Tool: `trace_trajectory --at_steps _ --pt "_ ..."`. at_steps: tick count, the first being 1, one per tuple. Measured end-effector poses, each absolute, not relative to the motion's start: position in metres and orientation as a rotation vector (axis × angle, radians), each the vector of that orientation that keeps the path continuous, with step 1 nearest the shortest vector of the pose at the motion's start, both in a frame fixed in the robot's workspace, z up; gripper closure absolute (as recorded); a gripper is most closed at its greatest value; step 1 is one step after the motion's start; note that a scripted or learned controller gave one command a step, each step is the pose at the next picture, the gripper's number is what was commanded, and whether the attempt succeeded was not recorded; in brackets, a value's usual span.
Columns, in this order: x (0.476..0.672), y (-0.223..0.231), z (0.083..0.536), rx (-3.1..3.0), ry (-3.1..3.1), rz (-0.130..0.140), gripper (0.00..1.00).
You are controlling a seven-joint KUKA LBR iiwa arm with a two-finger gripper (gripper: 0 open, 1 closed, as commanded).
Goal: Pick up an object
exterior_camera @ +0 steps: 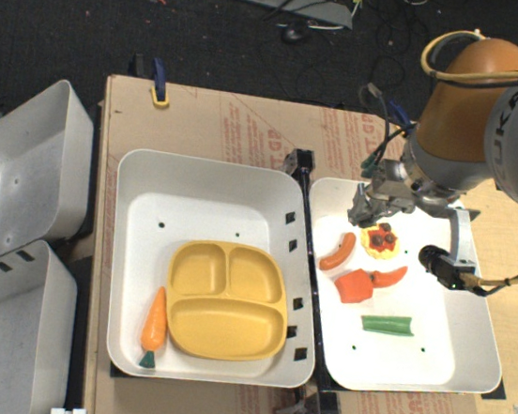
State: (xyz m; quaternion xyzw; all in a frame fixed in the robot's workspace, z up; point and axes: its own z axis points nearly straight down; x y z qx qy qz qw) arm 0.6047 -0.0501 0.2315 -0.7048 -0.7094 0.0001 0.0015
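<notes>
Hovering over the right bin [466,361], the gripper [372,210] sits just above the yellow tart [382,242], its jaw state impossible to tell, sausage [337,252] left of the tart

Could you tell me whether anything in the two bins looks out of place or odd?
Only mildly. The carrot lies on the left bin's floor beside the yellow tray, not in it. In the right bin, the sausage, tart, red pepper and green bean lie loose. Nothing looks spilled or damaged.
</notes>
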Motion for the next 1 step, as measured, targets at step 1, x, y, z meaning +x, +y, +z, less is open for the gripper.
trace_trajectory --at_steps 1 --pt "0.5733 -0.0024 0.2262 -2.211 -2.226 0.001 1.00"
